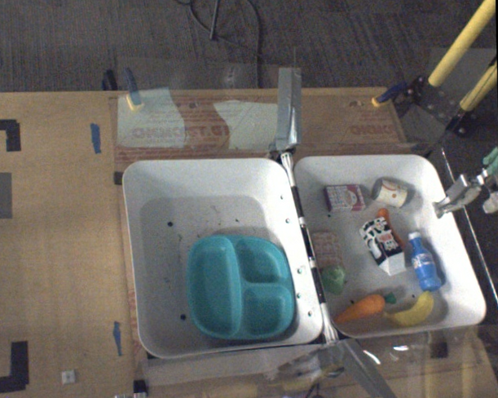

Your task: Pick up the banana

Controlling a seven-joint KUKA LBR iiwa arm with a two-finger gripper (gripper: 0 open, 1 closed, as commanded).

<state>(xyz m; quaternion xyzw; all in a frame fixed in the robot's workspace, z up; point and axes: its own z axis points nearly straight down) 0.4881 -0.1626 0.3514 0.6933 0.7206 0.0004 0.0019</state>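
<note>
The banana (413,310) lies in the right bin (448,228), down in its near corner, touching the bin's front wall. It sits just beside the orange carrot (363,307). Nothing is holding it, so the job is not started yet. All of it is left to do: reach in, grab the banana and lift it.

The gripper (458,194) hangs at the far right edge of the right bin, well apart from the banana. It holds nothing. It is too small and blurry to tell if the claw is wide or narrow.

Near the banana stand a blue bottle (425,263) and a cow-spotted milk carton (382,243). Their labels are too blurry to read. A pink box (344,197) also has writing too small to read. The left bin (152,238) holds a teal tray (240,287).
</note>
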